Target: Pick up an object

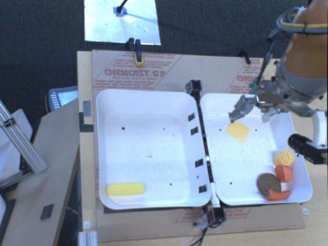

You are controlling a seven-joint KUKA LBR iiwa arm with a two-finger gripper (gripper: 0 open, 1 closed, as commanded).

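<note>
Two white bins sit side by side on the bench, and nearest the camera the left bin [148,147] carries a yellow corn cob [125,189] along its front wall, while the right bin's [246,158] front right corner holds a cluster: a brown disc [267,183], an orange carrot-like piece [279,194], a red-orange block [283,172] and a small yellow knobbly piece [284,158]. Farther back in the right bin lies a flat yellow square [238,131], alone on bare floor, just below the gripper [253,110], whose fingers look spread apart with nothing between them. That square is probably light, thin and stiff, so it may be hard to pinch lying flat; taking it across two opposite edges seems the best bet. The bin floor looks smooth and slippery. Beyond lie a cardboard sheet [169,70], a yellow clamp [138,55] and dark carpet [41,35].
</note>
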